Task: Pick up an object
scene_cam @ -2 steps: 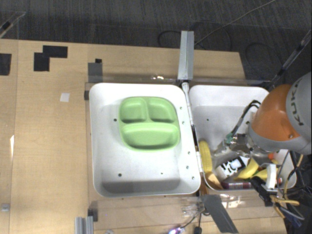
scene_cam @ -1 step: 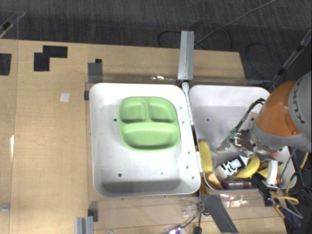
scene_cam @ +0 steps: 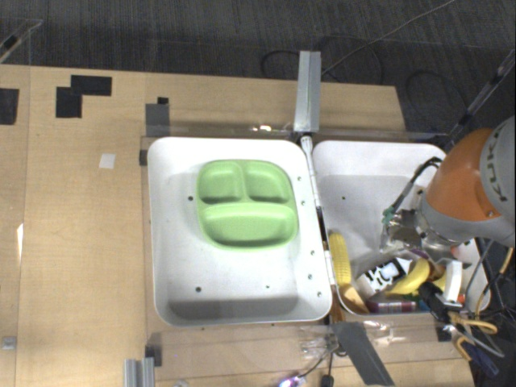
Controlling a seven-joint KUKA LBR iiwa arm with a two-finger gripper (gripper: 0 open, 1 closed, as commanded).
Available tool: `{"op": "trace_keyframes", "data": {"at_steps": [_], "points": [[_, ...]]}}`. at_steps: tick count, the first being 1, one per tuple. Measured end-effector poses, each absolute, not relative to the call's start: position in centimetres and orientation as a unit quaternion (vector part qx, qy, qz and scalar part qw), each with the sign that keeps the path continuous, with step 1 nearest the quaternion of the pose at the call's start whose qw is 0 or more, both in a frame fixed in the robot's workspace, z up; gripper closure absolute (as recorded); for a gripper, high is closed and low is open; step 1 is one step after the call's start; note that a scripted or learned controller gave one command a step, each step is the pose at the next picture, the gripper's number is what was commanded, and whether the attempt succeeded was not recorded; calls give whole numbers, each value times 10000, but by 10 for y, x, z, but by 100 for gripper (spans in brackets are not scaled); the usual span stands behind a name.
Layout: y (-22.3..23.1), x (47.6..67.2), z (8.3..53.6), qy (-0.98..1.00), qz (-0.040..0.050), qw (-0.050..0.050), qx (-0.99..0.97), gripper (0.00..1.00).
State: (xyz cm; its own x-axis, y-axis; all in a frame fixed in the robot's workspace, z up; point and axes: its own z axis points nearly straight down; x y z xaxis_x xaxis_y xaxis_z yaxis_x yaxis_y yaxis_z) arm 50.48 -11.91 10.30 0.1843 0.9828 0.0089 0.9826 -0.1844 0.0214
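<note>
My gripper (scene_cam: 401, 247) reaches down into the right bin (scene_cam: 355, 176), near its front. It hangs over a pile of small things: a yellow banana (scene_cam: 413, 279), a black-and-white item (scene_cam: 382, 276), a corn cob (scene_cam: 339, 258) and a dark red marker (scene_cam: 395, 305). The grey wrist with its orange band (scene_cam: 459, 185) covers the fingers from above, so the grip is hidden. Nothing shows clearly between them.
The left bin (scene_cam: 173, 216) holds a green divided plate (scene_cam: 244, 201). A metal post (scene_cam: 307, 91) stands behind the wall between the bins. Cables and a yellow tool lie at the bench's right front corner (scene_cam: 472, 329).
</note>
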Motion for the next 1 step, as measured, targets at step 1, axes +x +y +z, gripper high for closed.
{"op": "trace_keyframes", "data": {"at_steps": [1], "points": [[-69, 556, 263, 7476, 19, 25, 6641, 100]]}}
